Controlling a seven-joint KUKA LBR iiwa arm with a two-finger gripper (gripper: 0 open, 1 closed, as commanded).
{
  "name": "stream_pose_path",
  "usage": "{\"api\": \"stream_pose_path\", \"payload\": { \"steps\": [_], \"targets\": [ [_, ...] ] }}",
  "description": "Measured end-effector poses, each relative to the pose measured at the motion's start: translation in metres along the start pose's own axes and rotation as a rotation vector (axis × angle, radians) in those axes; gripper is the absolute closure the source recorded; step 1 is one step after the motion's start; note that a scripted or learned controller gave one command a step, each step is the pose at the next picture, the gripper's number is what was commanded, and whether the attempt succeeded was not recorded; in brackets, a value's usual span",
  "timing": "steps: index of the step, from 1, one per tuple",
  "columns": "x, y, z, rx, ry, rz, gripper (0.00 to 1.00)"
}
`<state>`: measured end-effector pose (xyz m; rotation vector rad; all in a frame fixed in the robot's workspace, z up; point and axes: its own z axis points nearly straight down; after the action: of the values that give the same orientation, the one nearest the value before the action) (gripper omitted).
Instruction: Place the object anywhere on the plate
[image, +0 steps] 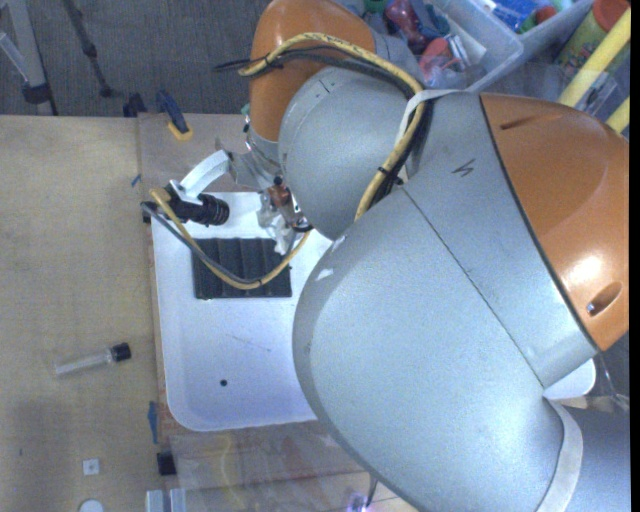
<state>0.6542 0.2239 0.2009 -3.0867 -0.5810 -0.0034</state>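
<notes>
One grey-and-orange arm (450, 300) fills the right and centre of the frame. Left of it, a white bin (215, 370) holds a dark ribbed plate (225, 262). Gripper (275, 215) state cannot be determined. Task object unidentifiable.

The bulky grey arm with orange bands (450, 290) covers most of the shallow white bin (215, 385) on the pale wooden worktop (70, 250). A dark ribbed rectangular mat (238, 268) lies in the bin under a looping yellow-and-black cable (225, 275) (the claw is hidden). A small clear vial with a black cap (92, 358) lies on the worktop, left of the bin.
</notes>
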Motion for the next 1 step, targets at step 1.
{"api": "stream_pose_path", "payload": {
  "steps": [1],
  "targets": [
    [-0.0431,-0.0126,0.1056,0.0,-0.005,-0.461,1.0]
  ]
}}
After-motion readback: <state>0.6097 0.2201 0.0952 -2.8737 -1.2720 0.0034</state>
